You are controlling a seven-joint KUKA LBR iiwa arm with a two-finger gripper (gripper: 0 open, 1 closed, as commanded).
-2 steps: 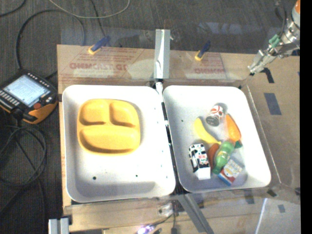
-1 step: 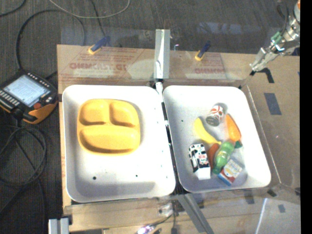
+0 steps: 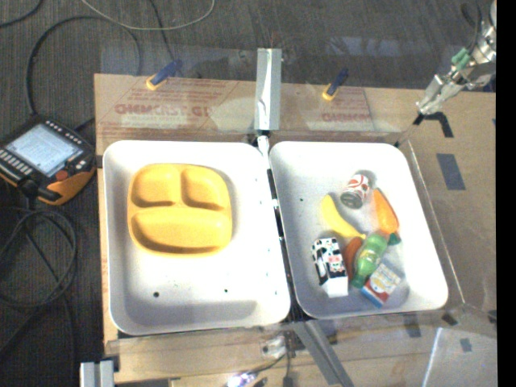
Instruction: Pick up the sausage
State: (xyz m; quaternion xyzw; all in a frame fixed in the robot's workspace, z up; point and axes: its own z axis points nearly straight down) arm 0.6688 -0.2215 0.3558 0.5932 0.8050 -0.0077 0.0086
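The tool, whose spread I cannot tell, should drop steeply onto the reddish-brown sausage wedged between the black-and-white cow-print carton and the green plastic bottle in the right shallow white bin.

Red print on the cardboard stays illegible.

glossy white plastic bins; matt yellow plastic tray; shiny metal can
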